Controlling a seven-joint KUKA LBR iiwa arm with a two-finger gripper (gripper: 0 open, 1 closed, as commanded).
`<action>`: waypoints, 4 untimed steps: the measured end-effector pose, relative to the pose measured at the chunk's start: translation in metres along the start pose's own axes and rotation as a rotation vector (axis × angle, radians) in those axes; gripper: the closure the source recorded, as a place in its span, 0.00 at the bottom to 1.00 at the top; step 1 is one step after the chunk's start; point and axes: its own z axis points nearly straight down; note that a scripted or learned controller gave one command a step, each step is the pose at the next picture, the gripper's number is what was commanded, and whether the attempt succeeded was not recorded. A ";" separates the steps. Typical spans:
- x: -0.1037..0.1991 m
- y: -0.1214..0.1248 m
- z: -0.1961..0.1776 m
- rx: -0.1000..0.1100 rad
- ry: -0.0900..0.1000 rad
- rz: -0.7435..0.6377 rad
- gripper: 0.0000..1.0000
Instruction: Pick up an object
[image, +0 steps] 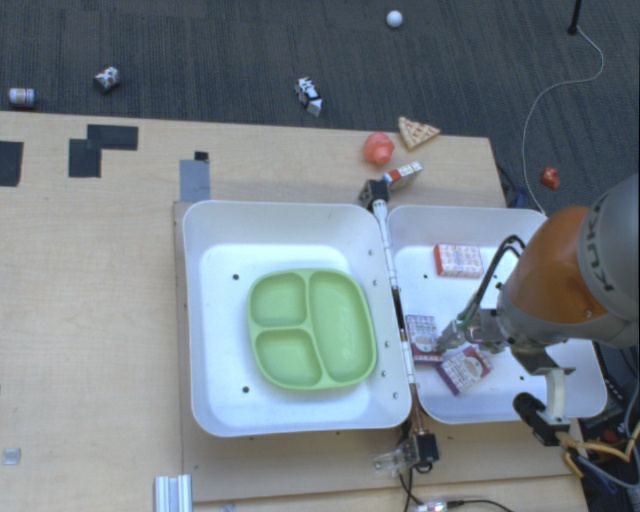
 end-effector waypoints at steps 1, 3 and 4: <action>0.005 0.003 -0.012 0.000 0.013 -0.005 1.00; 0.010 -0.004 0.003 0.022 0.019 -0.009 0.00; 0.011 -0.002 -0.008 0.016 0.019 -0.011 1.00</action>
